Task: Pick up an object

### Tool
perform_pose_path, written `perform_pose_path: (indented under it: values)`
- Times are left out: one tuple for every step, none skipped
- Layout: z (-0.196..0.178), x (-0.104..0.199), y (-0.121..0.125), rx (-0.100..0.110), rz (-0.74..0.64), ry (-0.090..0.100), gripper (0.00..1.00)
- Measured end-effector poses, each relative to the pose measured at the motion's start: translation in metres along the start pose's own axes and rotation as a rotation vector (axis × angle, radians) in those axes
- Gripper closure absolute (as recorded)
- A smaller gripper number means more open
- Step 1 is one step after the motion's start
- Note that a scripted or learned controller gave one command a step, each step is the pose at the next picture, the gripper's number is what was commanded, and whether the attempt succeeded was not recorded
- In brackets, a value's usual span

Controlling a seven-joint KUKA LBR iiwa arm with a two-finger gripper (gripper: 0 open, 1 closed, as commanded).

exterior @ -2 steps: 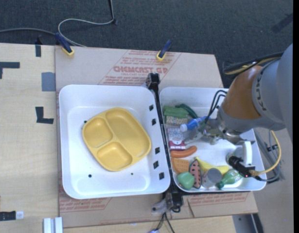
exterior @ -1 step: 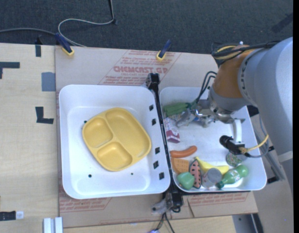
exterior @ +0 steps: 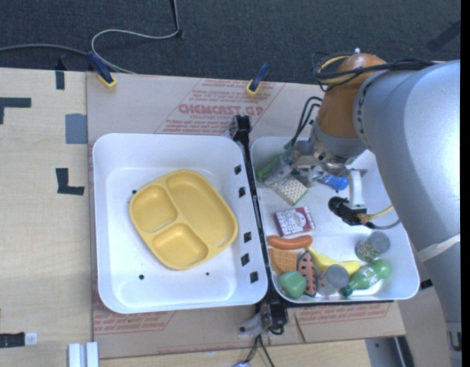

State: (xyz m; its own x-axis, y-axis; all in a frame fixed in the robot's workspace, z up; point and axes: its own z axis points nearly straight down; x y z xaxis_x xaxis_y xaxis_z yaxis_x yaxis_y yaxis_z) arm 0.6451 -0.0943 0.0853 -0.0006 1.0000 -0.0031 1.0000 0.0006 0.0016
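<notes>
Claw [exterior: 299, 161] over right bin's far end, red packet [exterior: 293, 222] nearer, apart

Toy food and small packets [exterior: 294, 222] jumbled in right bin [exterior: 399, 277]

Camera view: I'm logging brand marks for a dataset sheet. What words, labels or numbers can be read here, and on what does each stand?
"CHEMCAST GP": red print on the brown cardboard sheet under the bins, above the left bin; a smaller red line beneath it is too blurred to read.
Small red packet in the right bin: pale print on it, too small to read.
Checked packet below the claw: no readable text.
</notes>
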Motion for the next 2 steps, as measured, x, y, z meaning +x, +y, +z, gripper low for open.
perform_pose_path:
  values:
    - [-0.009,0.0,0.0,0.0,-0.001,-0.001,1.0]
    - [-0.144,0.05,-0.039,-0.002,-0.002,0.003,1.0]
